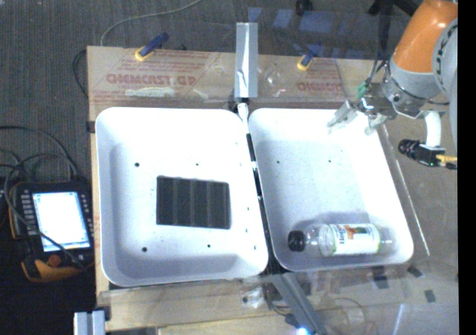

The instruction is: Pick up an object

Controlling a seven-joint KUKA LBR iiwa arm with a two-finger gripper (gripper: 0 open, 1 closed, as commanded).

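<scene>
The pincer [355, 115] is seen at the far right corner of the right bin [327, 177], just above the bin's back rim, carried on the grey arm [424, 58] with its orange band. Two pale fingers are seen spread apart with nothing between them, so the pincer is judged released and unloaded. The task's thing, a clear plastic bottle [342, 240] with a black cap and a coloured label, is located in the same bin, lying on its side against the near wall. From the pincer, the bottle lies toward the near edge of the desk [104, 77], well apart, almost straight down the view. The bottle's long axis runs left to right, parallel to the near wall, with the cap pointing left toward the divider between the bins. A closing direction across that axis would be required for a grasp. Open bin floor is available between pincer and bottle, with no obstruction seen. Room is limited on the bottle's near side, where the bin wall appears to touch it. A dark ribbed rectangular pad [193, 202] lies in the left bin [119, 140], farther away.
</scene>
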